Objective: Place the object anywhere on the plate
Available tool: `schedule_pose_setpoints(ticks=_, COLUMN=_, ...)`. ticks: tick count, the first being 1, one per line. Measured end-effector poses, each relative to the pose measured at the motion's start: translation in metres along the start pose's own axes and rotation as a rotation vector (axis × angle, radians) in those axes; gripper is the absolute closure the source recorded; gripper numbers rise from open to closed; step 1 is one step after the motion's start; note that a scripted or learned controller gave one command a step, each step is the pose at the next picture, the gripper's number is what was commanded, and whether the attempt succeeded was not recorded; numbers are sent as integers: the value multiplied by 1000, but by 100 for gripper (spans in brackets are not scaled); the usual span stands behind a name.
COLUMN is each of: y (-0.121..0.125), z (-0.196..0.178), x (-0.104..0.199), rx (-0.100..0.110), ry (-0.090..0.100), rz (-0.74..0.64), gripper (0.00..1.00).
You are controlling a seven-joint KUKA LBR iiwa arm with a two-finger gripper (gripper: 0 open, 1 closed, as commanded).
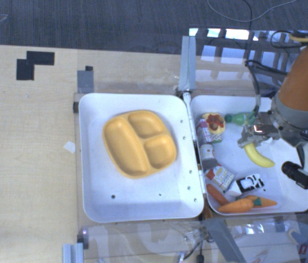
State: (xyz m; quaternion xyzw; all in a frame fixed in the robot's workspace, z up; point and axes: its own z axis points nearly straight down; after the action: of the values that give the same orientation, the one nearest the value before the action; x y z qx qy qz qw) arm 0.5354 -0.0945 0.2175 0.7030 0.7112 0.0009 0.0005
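2 bins: a left bin (88, 163) and a right bin (290, 201), both white, side by side on the bench (28, 147).
Plate: yellow plate (140, 142) with 3 compartments, lying in the left bin, well to the left of the claw.
Banana: yellow banana (259, 156), curved, lying in the right bin just below the claw, its upper end at the claw's tips.
Around the claw: a green bottle (240, 118) just left and above; a round red and yellow item (214, 123) farther left; a carrot (240, 204) and a black and white item (250, 183) below; small packets (219, 175) along the bin's left wall.
Claw: the claw (254, 137) hangs low over the right bin, pointing down at the banana's top end; whether it is open or closed cannot be told, nor whether it touches the banana.
Arm: orange band (307, 81) above and right of the claw.
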Motion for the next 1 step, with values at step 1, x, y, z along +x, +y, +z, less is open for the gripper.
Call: schedule_pose_setpoints(ticks=1, y=34, z=36, x=77, rx=4, ry=0, rz=15, gripper=100)
